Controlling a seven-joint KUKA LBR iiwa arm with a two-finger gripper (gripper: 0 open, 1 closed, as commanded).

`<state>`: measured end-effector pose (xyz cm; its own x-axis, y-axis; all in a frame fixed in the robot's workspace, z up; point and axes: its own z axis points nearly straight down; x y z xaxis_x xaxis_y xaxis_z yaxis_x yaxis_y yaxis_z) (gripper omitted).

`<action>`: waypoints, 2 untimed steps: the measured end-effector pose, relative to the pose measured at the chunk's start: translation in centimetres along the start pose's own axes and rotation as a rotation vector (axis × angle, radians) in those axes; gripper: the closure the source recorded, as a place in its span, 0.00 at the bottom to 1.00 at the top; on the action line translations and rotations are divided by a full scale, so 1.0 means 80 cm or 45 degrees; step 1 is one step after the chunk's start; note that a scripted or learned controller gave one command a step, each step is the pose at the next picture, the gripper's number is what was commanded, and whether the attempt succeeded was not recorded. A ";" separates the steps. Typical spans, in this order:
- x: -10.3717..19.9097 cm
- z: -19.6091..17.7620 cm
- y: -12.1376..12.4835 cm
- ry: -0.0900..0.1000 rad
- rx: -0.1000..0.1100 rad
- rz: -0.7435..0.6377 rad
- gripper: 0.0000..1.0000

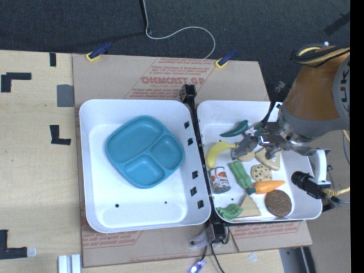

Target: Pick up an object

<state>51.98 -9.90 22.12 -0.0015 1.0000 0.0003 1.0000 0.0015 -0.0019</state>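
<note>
Under everything, a brown cardboard sheet (170,78) with red print, pinned at 12 o'clock by two blue-and-yellow clamps (99,51), with a thin white cable (181,34) looping over the dark floor beyond. On the sheet, two shallow white tubs touching along a black centre seam: left bin (96,209) toward 9 o'clock, right bin (213,112) toward 3 o'clock. Reaching in from 3 o'clock, the grey arm (310,124) with its orange band, hanging over the right bin's 3 o'clock rim. In the left bin, slightly toward 12 o'clock of its middle, a blue divided plate (145,151), lying flat. Over the middle of the right bin, the gripper (257,144), low among the toy food; open or clenched impossible to tell from here, and nothing seen to be held. Crowded in the right bin, the candidates for picking: at 6 o'clock of the gripper, a green pod (241,174), and at 5 o'clock a carrot (268,185) and a brown round disc (278,202); at 9 o'clock, just beside the gripper, a banana (219,151); at 11 o'clock a dark green pepper (234,129); near the seam at 7 o'clock a small can (220,180); along the bin's 6 o'clock rim a pale wedge (250,205) touching a leafy green piece (229,211); just beneath the gripper, a cookie (260,171) and a cream bread slice (272,161).
</note>
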 end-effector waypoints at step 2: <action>0.074 -0.195 -0.046 0.001 -0.017 -0.010 1.00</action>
<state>48.35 -4.02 37.73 -0.0090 1.0000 0.0014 0.9999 0.0090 0.0117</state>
